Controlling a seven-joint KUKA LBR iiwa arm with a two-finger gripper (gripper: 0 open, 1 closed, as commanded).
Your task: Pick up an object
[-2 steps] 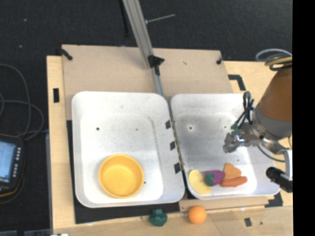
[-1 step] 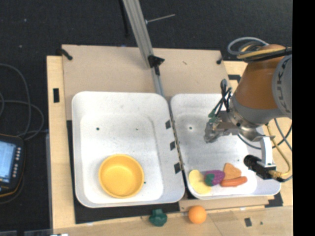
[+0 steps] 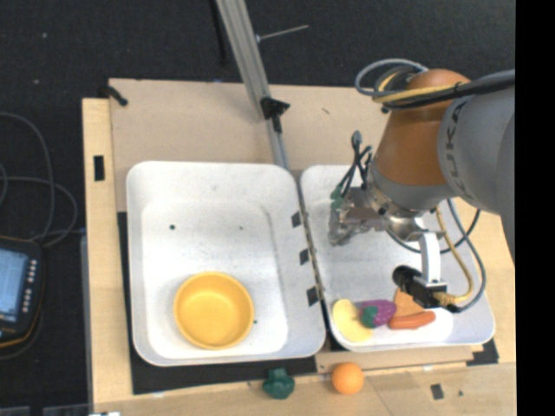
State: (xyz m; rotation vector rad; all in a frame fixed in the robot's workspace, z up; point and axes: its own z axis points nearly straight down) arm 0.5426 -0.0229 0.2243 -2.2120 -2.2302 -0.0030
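**A:** Where is the two-finger gripper?

**B:** It hangs low over the bare upper-left floor of the right shallow white bin, close to the divider. You cannot tell from above whether it is spread or closed; the grey arm with the orange band covers most of it. Nothing is seen held.

**A:** What can you pick?

**B:** A cluster of small toys lies along that bin's front edge, well apart from the gripper: a pale yellow rounded piece, a purple and green lump touching it, and a slim orange carrot-like piece. They look light, stiff and smooth, probably plastic, so likely slippery. Take the carrot-like piece across its narrow middle.

**A:** Anything unclear?

**B:** The toys overlap, so their outlines blur. Cables cross the bin's right side. A yellow round bowl sits in the left white bin.
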